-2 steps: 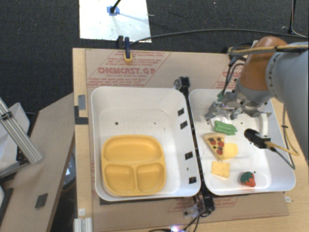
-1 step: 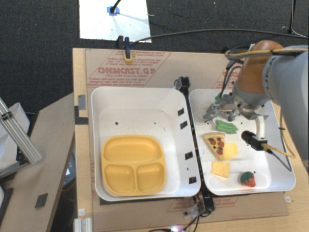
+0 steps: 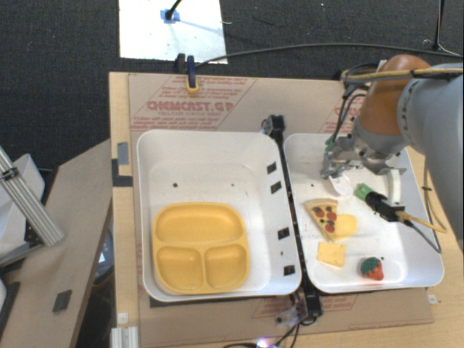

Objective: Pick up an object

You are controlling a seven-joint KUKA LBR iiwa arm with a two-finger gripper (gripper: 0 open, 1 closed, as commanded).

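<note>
From the camera above the table, my hand [image 3: 335, 167] sits low in the far part of the right shallow white plastic bin [image 3: 424, 256]. I cannot tell whether it is open or closed, and nothing shows as gripped.

I take the thing to pick to be the tan triangular toy pizza slice with red and dark dots [image 3: 322, 213], near that bin's middle. From the slice, my hand is up the view and a little to the view's right, apart from it. A small white scrap [image 3: 341, 187] lies between them.

The slice lies flat with its broad crust end toward my hand and its tip pointing away, down the view, so its long axis runs roughly in line with my approach. A pale yellow rounded piece [image 3: 349, 225] touches its view-right edge. A flat yellow square [image 3: 332, 254] lies just beyond the tip.
</note>
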